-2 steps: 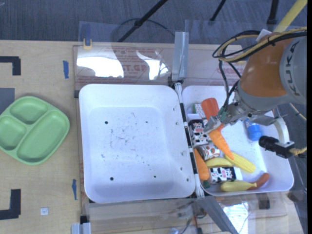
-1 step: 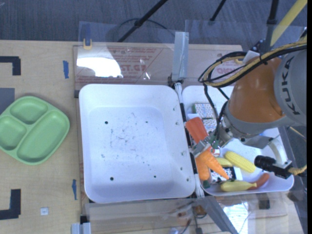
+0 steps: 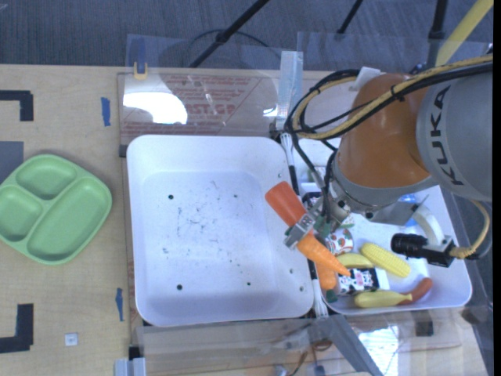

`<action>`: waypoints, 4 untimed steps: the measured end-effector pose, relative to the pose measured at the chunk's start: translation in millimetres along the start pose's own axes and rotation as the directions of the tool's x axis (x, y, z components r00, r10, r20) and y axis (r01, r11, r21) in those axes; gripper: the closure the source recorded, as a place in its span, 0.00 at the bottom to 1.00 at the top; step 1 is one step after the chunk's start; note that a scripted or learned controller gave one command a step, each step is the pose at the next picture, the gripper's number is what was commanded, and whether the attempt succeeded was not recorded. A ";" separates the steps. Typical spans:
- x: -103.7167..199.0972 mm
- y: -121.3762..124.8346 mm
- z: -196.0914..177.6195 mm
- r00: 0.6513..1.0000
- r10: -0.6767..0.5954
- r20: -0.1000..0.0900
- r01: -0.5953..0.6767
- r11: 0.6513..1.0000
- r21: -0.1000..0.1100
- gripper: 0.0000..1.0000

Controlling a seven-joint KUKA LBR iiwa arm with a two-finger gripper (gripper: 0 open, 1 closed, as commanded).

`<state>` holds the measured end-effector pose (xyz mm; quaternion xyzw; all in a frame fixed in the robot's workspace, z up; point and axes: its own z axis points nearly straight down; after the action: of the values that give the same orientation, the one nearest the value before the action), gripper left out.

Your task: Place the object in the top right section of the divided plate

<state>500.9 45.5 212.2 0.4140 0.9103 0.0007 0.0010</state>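
**Still at the bins, plate unreached**

Lower right: toy food heaped in the right bin [image 3: 458, 288]. Gripper [image 3: 301, 229] over the bin divide, fingers narrow around an orange carrot [image 3: 283, 200], apparently lifted for carrying. Far left, on the counter: green divided plate [image 3: 53, 207].

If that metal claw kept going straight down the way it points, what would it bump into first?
Most likely the orange carrot lying over the divider between the two bins, right under the gripper. From this slanted view depth is hard to judge, so it may already be touching it.
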 end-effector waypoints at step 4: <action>15.3 34.1 27.4 0.694 -0.720 -0.001 0.720 0.694 -0.001 1.00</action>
<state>516.6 79.4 184.8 0.0249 0.9997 0.0009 0.0005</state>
